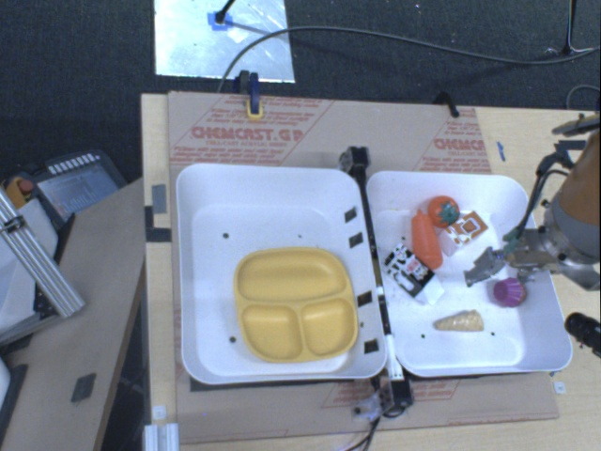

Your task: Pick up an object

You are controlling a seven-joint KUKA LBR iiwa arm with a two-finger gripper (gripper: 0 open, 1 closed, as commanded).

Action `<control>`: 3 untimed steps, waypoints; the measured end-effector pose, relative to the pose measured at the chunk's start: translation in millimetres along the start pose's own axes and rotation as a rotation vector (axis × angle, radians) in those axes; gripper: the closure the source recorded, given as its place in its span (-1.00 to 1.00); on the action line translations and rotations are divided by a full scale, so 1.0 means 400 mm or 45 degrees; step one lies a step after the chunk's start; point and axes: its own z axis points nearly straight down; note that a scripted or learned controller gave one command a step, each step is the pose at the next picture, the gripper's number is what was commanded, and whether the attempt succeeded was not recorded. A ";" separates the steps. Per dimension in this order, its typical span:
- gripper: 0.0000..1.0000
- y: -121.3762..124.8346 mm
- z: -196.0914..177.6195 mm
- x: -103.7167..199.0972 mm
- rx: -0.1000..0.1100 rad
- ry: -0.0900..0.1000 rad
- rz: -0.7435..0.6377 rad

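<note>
Purple toy (509,292) is being approached just right of the gripper (486,267), whose opening cannot be told.

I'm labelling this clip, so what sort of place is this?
Probably a robotics lab bench: two shallow white plastic bins side by side on a cardboard sheet, a grey robot arm's tool over small toys, and loose cables on dark carpet.

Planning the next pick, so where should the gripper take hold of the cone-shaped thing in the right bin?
Probably from above, across the wide end of the tan cone. It lies flat with its tip pointing toward the left bin, apart from the purple object.
</note>
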 end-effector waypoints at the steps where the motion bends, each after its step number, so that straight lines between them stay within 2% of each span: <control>1: -1.00 0.007 -0.015 0.001 -0.016 -0.003 -0.005; 3: -1.00 0.041 0.280 -0.004 -0.010 -0.001 -0.002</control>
